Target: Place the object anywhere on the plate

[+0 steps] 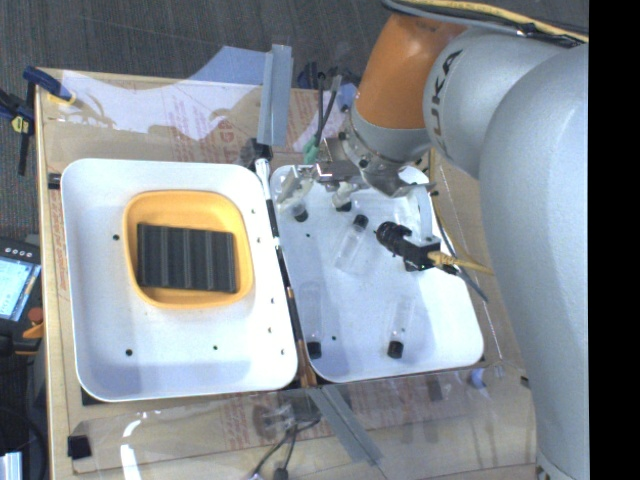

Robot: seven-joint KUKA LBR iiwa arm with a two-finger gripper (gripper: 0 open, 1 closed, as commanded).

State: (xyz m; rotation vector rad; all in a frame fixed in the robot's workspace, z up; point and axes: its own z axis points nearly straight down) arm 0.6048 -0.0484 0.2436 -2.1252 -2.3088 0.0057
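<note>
At left, the left bin point(90, 348) bears a yellow plate point(185, 208) set near its middle; a dark ribbed block point(187, 258), taken to be the task's object, lies flat within the plate's rim, its long side across the view; lying this way it rests fully on the plate and overhangs no edge, so the placement reads as done or nearly so. At right, the right bin point(440, 328) adjoins the left along a shared dark seam; small black studs dot its floor, and a black connector with a yellow lead point(410, 246) lies over its upper half, probably cabling belonging to the arm. The arm point(500, 168) reaches in from the right, its orange band point(395, 68) above the wrist; the gripper point(318, 176) hangs over the far corner of the right bin, well apart from the plate and the block; nothing is visibly grasped; whether it is released or clenched cannot be told from this angle.
</note>
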